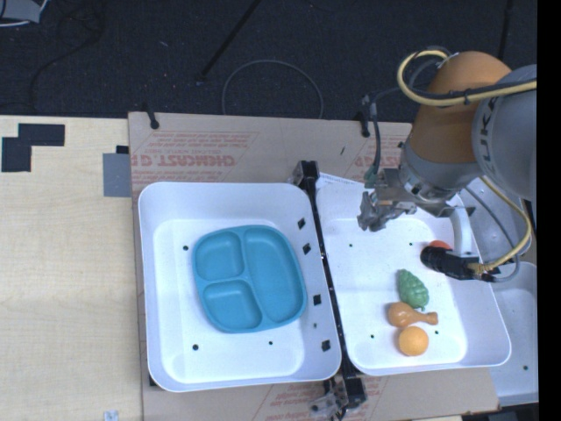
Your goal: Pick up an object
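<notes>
My gripper (pixel 372 216) hangs over the back left part of the right bin (pixel 368 323), above bare white floor. Towards the bin's front right lie a green leafy toy (pixel 412 288), an orange drumstick-shaped toy (pixel 410 316) and an orange ball (pixel 413 341), all well in front and to the right of the gripper. A small red thing (pixel 439 246) peeks out near the bin's right wall, partly hidden. I see nothing held by the gripper.
The left bin (pixel 166 235) holds a blue divided plate (pixel 248 278). A black divider (pixel 321 270) runs between the two bins. Cardboard (pixel 219 147) lies under both bins, and a wooden bench top (pixel 61 270) spreads to the left.
</notes>
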`<state>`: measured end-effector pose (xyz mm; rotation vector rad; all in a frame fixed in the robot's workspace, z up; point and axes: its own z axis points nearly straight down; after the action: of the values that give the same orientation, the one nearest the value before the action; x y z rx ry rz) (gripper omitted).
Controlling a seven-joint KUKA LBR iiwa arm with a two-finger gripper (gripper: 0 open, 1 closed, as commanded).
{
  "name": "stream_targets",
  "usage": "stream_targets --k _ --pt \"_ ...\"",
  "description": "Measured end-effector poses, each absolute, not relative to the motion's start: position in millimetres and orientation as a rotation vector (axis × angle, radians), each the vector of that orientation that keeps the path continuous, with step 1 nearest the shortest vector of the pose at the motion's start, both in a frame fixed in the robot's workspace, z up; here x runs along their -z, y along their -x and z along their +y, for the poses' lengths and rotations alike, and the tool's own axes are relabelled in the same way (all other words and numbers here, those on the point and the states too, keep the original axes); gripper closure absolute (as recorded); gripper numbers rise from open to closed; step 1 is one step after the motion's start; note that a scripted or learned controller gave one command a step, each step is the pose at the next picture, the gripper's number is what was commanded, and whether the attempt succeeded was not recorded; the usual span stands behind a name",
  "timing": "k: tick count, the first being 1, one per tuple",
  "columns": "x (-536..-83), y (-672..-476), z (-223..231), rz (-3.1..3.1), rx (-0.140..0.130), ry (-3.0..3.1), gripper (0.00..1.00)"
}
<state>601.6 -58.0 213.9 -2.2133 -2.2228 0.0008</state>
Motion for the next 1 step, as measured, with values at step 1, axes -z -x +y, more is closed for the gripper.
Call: stream_targets --k 1 --pt "-226.3 -599.1 -4.1 -2.225 0.002 2.214 1.0"
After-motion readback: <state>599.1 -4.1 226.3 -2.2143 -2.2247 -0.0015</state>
